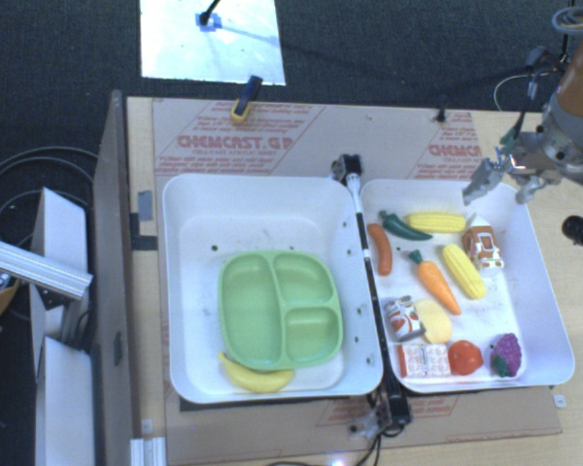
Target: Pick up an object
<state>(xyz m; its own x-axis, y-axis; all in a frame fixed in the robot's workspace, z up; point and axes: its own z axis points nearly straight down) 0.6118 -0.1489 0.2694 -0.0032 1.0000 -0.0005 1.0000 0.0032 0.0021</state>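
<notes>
Camera view from above: the arm's two-finger gripper (502, 180) hangs spread apart, holding nothing, over the right white bin's (547, 289) far edge. Toy foods fill that bin; nearest is a yellow plastic corn cob (436, 222).

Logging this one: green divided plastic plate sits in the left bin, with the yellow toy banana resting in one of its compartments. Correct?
Not quite. The camera view shows the yellow toy banana lying on the left white bin floor against the green divided plastic plate, at its near edge, not in a compartment.
</notes>
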